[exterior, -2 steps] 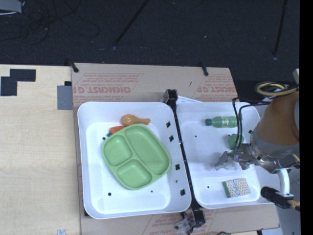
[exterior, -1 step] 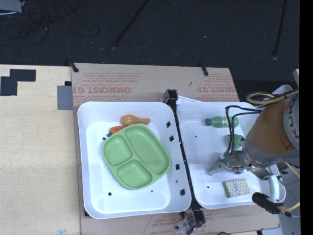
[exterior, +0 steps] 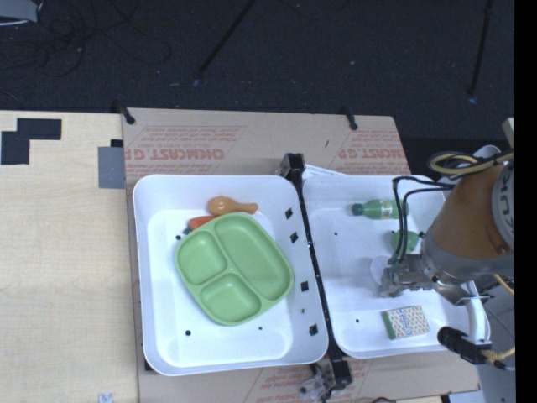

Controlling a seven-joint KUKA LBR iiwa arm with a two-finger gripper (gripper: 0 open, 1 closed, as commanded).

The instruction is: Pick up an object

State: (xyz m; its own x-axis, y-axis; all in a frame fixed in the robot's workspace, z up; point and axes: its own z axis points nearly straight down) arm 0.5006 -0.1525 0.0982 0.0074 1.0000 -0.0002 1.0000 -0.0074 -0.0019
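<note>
One patterned packet (exterior: 405, 321) lies just beside the end effector (exterior: 393, 281).

The claw (exterior: 394, 280) hangs over the right white bin (exterior: 348, 267). Its twin, the left white bin (exterior: 159, 309), sits just left of it, past a black divider (exterior: 306, 250). Printed brown cardboard (exterior: 193, 145) underlies both. The pale tabletop (exterior: 59, 267) spreads farther left, with a dark, cabled floor (exterior: 252, 40) beyond.

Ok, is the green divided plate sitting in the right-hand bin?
No, the green divided plate lies in the left bin, while the right bin holds the green bottle and a small patterned pad.
</note>
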